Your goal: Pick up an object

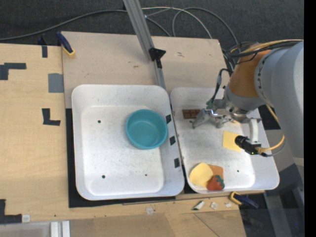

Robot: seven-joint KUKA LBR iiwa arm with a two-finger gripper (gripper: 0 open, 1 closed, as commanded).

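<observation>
Pick in hand | jaws being held low over right bin (256,179) | jaws' state: cannot be told | brown block (190,114) lying just beside jaws, away from arm, long axis crosswise | nothing being seen gripped

A pale wooden tabletop (29,132) carries two white bins side by side, the left bin (89,181) and the right bin (269,181); dark tape patches (49,116) mark the tabletop's left part; a metal pole (136,14) slants across; cables (197,16) loop behind.
</observation>
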